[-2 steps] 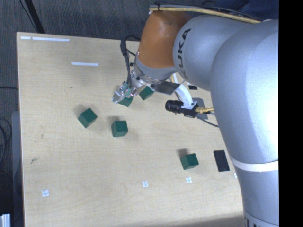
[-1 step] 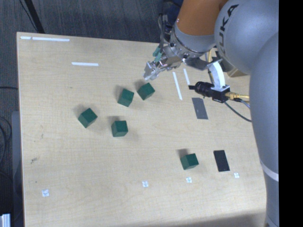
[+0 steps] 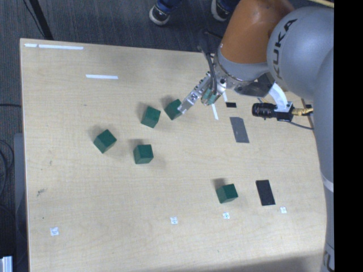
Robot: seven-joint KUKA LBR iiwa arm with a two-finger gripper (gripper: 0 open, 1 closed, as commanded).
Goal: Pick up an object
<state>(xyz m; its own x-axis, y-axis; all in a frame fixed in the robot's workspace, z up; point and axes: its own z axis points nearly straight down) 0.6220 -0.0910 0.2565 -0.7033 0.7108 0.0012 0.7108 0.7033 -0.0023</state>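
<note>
Several green cubes lie on the pale wooden surface (image 3: 85, 197). One cube (image 3: 172, 109) sits near the middle top, and my gripper (image 3: 199, 113) hangs just right of it. The fingers are spread open; the left fingertip (image 3: 186, 103) touches or nearly touches that cube's right side, with nothing between the fingers. A second cube (image 3: 150, 117) lies just left of the first. Two more cubes (image 3: 105, 140) (image 3: 143, 153) rest further left and lower. Another cube (image 3: 227, 193) sits at the lower right.
Two dark flat strips (image 3: 240, 130) (image 3: 264, 192) lie on the right part of the surface. A white tape strip (image 3: 102, 77) is at the upper left. The grey arm with its orange band (image 3: 249, 27) fills the upper right. Someone's shoes (image 3: 161, 10) stand beyond the far edge.
</note>
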